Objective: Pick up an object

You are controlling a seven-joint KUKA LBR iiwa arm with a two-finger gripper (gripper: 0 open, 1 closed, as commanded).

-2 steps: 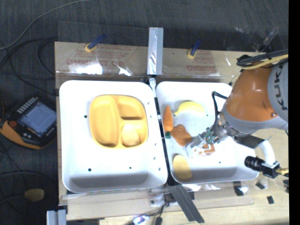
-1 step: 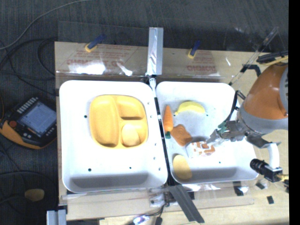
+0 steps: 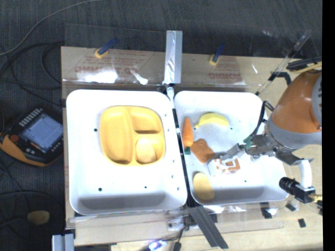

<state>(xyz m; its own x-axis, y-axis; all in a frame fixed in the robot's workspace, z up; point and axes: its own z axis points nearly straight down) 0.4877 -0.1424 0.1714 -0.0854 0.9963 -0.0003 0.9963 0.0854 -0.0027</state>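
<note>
White plastic, two shallow bins side by side, is what I see from the overhead camera. My left bin (image 3: 78,156) holds a yellow divided tray (image 3: 132,134) with a pale rounded piece (image 3: 146,150) sitting in its lower right compartment. The right bin (image 3: 251,190) holds the loose items: an orange carrot (image 3: 187,132) lying along the left wall, a yellow banana-like piece (image 3: 213,120) near the far wall, a brown-orange chunk (image 3: 202,150) just beside the carrot's lower end, a tan rounded piece (image 3: 202,185) near the front left corner, and a small white card with orange print (image 3: 226,165) flat on the floor. I cannot read that print; it is too small and blurred.

The gripper (image 3: 226,153) reaches in from the right, its tip low over the bin between the brown-orange chunk and the printed card, close to both. I cannot tell whether its pincer is apart or together, and I see nothing clearly clamped in it.

Behind the bins lies a clear sheet (image 3: 157,67) with faint reddish lettering I cannot make out. A handheld pendant (image 3: 36,136) with a screen rests on the floor at left.
</note>
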